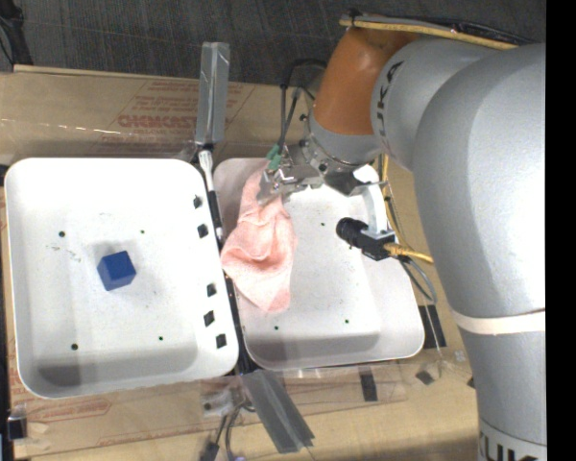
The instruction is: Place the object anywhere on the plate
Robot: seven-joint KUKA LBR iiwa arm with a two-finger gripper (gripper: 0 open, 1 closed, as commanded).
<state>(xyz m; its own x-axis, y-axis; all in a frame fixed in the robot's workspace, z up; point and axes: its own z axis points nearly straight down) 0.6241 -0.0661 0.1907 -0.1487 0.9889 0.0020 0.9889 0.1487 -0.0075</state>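
A pink cloth lies in the right bin, along its left wall. Its narrow top end is drawn up to my gripper near the bin's back left corner. The gripper is shut on that end, and the rest of the cloth trails down toward the front. A small blue cube sits by itself on the floor of the left bin, far from the gripper.
The arm's grey body and orange band cover the right bin's back right part. A black cable plug hangs over the bin's middle. Black clips line the wall between the bins. Cardboard lies behind the bins.
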